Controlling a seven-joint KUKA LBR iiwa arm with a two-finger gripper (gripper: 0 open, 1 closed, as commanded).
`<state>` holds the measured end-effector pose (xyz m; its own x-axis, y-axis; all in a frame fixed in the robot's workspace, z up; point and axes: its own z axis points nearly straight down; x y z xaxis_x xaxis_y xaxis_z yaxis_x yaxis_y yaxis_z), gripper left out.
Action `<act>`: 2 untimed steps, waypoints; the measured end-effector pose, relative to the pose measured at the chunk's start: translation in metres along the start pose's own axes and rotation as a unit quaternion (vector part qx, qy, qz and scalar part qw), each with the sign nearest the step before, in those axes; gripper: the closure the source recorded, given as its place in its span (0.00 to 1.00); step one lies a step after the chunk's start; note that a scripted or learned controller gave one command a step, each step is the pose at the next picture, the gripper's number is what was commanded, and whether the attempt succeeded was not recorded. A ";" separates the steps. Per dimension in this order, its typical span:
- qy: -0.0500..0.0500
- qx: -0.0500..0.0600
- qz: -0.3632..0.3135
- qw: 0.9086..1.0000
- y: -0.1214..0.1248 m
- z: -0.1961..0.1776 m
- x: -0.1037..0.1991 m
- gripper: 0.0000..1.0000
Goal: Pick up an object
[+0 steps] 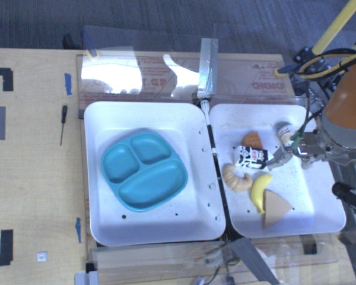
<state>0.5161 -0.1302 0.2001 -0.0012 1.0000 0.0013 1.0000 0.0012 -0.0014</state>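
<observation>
The right bin (320, 218) holds several objects. A black and white carton (252, 157) lies near its middle, with a brown piece (253, 139) just behind it. A croissant (236, 178), a yellow banana (259, 190) and a tan wedge (276, 208) lie together toward the front. A small pale cylinder (283, 133) stands at the back. My gripper (276, 159) reaches in from the right, low over the bin, its tip right next to the carton's right edge. Nothing is visibly held.
The left bin (101, 218) holds a blue divided plate (145, 170). A centre wall (215, 159) separates the two bins. Yellow and black cables (320, 61) hang at the back right above the arm's orange band (350, 103).
</observation>
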 end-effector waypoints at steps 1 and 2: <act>-0.002 -0.005 -0.114 0.993 0.017 0.101 0.034 0.00; 0.001 0.006 0.073 0.997 0.104 0.114 0.018 0.00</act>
<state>0.6203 -0.1117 0.0864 0.1437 0.9896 0.0021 0.9895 -0.1436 -0.0131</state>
